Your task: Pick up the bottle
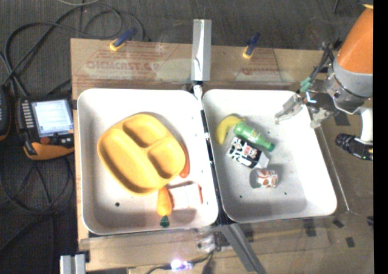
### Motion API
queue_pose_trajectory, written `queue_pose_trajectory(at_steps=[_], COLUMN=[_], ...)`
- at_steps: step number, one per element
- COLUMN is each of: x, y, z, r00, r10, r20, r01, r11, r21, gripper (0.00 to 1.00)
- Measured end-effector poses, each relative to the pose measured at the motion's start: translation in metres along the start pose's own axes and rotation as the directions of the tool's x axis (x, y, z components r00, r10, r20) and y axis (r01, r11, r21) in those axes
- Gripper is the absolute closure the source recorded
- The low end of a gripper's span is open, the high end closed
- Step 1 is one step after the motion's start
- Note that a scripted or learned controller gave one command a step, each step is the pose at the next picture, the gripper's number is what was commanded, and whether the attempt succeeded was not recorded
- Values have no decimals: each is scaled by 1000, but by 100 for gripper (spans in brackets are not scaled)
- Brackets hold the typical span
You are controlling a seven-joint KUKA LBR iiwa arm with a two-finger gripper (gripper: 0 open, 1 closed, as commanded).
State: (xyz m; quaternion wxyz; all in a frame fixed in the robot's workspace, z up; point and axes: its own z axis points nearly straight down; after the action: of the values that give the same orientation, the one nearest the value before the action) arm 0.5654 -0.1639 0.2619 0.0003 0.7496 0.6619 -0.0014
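Note:
The green bottle (254, 135) lies on its side in the right bin (303, 194), slanting from upper left to lower right. Its upper end rests against a yellow banana (227, 126), and a black-and-white carton (245, 153) touches it from below. My gripper (301, 113) hangs over the bin's upper right part, to the right of the bottle and apart from it. Its fingers (287, 110) are spread open with nothing between them.
A small red-and-white can (265, 178) lies below the carton. The left bin (91, 206) holds a yellow divided plate (142, 153), a carrot (163, 205) and a white box (185, 196). A metal divider post (200, 48) stands between the bins at the back.

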Motion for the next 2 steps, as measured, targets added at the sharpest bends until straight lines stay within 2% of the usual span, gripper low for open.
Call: queue_pose_trajectory(at_steps=[1,2], x=[11,11], y=[29,28], z=[163,155], r00=[997,997], r10=[-72,-73], r20=[-2,-4], r01=[72,73], r11=[997,997], r21=[1,5], gripper=[0,100])
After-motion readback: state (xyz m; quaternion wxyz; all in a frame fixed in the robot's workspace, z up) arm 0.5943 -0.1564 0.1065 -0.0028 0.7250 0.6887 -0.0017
